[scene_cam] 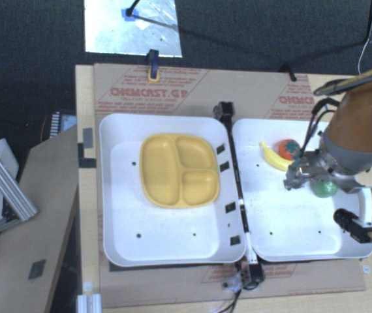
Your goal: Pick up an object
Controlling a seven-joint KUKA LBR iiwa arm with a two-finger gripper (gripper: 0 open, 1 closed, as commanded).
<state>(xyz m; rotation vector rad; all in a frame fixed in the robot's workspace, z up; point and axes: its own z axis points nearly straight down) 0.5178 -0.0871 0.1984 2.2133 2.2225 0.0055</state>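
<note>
Over the right bin [264,243], toward its far right part, the gripper [295,176] hung low at the end of the grey and orange arm [362,126], which reached in from the right. Whether the gripper was open or closed could not be told from this slanted view. A small green ball [324,188] lay on the bin floor just right of the gripper's tip, partly hidden under the wrist; whether it touched the gripper was unclear. A yellow banana [274,157] lay just left of the gripper and slightly farther back, close to it but apparently apart. By the banana's far right end sat a small round orange-red and teal object [288,147], touching or nearly touching the banana. Beyond the dividing rims, the left bin [121,230] held a yellow three-compartment plate [178,169], lying flat near its middle, well apart from the gripper. Both bins rested on a brown sheet [166,91] printed with red lettering.
</note>
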